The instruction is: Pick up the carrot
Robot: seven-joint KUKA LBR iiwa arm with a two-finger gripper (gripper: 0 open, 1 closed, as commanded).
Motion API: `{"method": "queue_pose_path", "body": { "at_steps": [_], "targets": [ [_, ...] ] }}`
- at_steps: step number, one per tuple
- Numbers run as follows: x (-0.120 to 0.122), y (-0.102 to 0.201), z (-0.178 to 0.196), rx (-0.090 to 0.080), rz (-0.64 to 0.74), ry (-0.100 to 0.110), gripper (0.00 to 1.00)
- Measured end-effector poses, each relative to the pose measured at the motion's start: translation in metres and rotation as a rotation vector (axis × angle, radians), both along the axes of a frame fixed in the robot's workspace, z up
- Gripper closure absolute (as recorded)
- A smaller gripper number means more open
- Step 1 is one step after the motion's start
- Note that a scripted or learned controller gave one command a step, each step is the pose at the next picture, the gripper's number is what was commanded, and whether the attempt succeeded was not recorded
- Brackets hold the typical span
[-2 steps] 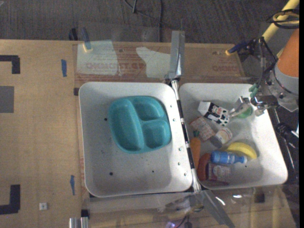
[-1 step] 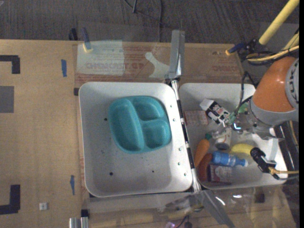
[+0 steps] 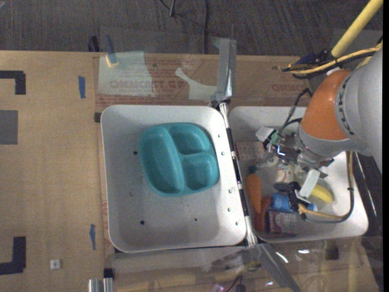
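Camera view sets the gripper [image 3: 281,162] over the crowded right bin [image 3: 360,222], little bare floor around it, the carrot [image 3: 253,190] just to its view-left along the bin's dividing wall, apart from it, while whether it is spread or pressed together cannot be told.

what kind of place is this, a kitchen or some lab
Most likely a robotics lab, not a kitchen: a grey, orange-banded arm over a white bin holding a carrot, and blue tape marks on the wooden bench.
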State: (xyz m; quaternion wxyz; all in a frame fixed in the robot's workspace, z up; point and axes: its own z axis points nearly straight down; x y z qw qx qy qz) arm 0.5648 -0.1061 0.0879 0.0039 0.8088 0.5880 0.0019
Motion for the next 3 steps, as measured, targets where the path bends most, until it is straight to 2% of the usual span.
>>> {"method": "queue_pose_path", "body": {
  "at_steps": [1, 2, 3],
  "targets": [
    [0.025, -0.089, 0.006, 0.003, -0.019, 0.007, 0.00],
    [-0.008, -0.092, 0.000, 0.007, -0.046, 0.002, 0.00],
    [-0.008, -0.094, 0.010, 0.001, -0.046, 0.001, 1.00]
  ]
}}
